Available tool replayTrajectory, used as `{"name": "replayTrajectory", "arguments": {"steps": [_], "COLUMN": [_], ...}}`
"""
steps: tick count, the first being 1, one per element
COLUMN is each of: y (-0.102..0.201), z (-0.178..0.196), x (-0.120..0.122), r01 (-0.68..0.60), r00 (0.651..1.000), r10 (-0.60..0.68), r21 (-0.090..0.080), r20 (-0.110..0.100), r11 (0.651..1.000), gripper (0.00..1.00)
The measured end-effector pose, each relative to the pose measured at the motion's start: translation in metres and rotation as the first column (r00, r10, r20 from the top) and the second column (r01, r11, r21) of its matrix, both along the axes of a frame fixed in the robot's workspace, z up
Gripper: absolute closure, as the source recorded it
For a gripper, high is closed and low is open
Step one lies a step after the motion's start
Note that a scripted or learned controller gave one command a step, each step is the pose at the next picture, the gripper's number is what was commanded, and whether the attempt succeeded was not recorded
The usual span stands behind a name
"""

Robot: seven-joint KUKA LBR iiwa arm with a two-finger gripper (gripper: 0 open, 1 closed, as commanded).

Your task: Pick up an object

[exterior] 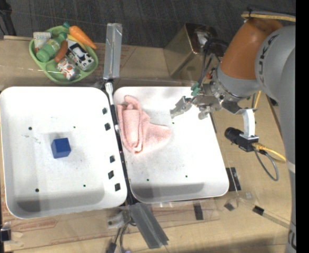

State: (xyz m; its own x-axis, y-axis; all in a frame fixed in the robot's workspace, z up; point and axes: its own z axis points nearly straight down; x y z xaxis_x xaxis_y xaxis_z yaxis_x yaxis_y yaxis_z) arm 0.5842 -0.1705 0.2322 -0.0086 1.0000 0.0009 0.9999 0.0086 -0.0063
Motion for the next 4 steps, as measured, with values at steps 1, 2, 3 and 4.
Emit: {"name": "replayTrajectory", "arguments": {"steps": [1, 2, 3, 4], "y": [-0.006, 0.043, 0.047, 0.04], "z": [-0.14, -0.113, -0.142, -0.141], "x": [0.023, 0.073, 0.019, -0.038], "r01": [-0.118, 0.216, 0.049, -0.043], "r00": [0.993, 0.976, 0.999, 0.999], "r10": [0.118, -0.216, -0.049, 0.043], "r21": [-0.001, 0.0, 0.0, 0.0], "r20": [0.004, 0.006, 0.0, 0.002], "r11": [0.993, 0.976, 0.999, 0.999], "gripper": [0.0, 0.0, 0.0, 0.0]}}
